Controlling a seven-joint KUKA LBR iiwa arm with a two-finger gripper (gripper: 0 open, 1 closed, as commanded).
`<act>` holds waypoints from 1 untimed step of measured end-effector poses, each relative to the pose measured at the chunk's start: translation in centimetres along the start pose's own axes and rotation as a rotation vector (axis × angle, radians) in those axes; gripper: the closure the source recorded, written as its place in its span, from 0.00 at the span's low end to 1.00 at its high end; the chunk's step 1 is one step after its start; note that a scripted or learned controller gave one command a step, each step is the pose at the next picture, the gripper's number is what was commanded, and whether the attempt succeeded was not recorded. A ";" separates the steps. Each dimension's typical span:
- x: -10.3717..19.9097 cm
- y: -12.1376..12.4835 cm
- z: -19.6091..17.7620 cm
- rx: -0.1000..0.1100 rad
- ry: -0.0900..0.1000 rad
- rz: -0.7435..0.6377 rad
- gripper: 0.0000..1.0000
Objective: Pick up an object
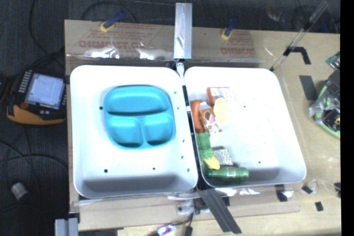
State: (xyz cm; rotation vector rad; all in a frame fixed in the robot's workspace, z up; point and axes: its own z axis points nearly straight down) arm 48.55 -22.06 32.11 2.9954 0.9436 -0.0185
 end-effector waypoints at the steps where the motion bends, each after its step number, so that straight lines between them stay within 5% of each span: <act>1: 1.4 1.6 -11.3 -0.002 0.007 0.143 1.00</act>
